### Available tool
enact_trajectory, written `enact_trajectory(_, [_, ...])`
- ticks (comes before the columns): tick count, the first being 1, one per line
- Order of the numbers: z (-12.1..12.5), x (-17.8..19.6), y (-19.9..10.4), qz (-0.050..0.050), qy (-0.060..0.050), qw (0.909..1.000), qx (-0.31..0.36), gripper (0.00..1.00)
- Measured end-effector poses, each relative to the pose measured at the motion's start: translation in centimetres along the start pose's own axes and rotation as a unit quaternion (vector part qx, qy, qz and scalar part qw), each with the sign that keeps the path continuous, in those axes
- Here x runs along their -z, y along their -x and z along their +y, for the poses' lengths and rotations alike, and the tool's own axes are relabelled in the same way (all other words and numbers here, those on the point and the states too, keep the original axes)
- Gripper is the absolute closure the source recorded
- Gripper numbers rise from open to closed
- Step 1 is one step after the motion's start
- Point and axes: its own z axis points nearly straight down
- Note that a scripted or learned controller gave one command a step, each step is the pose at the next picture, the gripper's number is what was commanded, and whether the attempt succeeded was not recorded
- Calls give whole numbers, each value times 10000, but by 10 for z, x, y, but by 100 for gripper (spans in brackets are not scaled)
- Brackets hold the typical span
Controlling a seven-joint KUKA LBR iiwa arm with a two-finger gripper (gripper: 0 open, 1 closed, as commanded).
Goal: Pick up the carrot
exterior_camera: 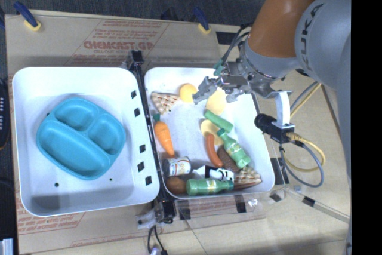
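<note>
in the right white bin (179, 77), near its left wall, i see the tapered orange carrot (164, 137) lying flat, green tip up toward a waffle-patterned wedge (163, 102). my two-finger gripper (216, 88) hangs over the bin's upper part, well apart from it, fingers spread, nothing between them. blue divided tray (80, 137) sits in the left bin.

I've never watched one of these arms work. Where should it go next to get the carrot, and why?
Probably a short slide toward the left side of the right bin, then down. The gripper hangs near that bin's far edge, by a yellow fruit, while the carrot lies nearer the camera along the left wall, beside a can. Nothing is between its fingers.
</note>
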Motion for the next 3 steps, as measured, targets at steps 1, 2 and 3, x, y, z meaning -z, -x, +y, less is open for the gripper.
enact_trajectory(1, [5,-138,-15,5,-77,10000,-46,0])
enact_trajectory(2, [-54,-173,2,13,-7,9825,-1864,0])
enact_trajectory(3, [76,-173,-15,11,-15,9387,-3448,0])
